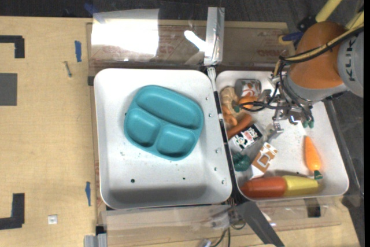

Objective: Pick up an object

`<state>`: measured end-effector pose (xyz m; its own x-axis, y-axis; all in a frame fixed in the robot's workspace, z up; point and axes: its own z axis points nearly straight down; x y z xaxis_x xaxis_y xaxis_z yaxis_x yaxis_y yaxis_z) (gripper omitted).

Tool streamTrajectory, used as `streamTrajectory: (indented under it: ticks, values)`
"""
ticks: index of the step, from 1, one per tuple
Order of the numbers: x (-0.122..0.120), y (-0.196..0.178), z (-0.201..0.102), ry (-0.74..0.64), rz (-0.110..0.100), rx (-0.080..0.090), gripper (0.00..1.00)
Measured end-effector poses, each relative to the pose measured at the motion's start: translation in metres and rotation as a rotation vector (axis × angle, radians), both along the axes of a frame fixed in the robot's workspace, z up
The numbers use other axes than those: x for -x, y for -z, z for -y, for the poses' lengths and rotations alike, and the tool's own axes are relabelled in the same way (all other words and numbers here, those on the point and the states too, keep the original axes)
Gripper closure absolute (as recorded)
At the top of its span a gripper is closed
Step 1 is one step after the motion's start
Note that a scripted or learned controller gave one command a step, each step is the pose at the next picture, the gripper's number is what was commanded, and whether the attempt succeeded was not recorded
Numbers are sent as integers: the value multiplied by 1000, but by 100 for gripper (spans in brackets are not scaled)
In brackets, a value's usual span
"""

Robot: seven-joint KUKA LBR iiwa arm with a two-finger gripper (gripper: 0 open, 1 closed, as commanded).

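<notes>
Camera view: gripper (287,114) hanging over right bin (338,150), fingers too cluttered by cables to judge, grip impossible to tell. Inside same bin: orange carrot (312,154) toward outer wall, red-and-yellow toy (280,185) along near rim. Beside that bin, teal divided tray (163,120) in left bin (110,124).

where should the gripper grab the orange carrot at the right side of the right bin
Grip the carrot across its thick middle, coming straight down from above. It lies flat and apart from the clutter, running roughly up and down the view, so the fingers should close from its left and right sides.
</notes>
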<state>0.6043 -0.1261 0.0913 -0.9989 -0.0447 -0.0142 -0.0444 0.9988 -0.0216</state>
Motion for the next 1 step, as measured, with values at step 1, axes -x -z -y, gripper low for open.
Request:
streamTrajectory:
  ticks: [1]
  values:
    - [74,2,3,93,-5,-18,0]
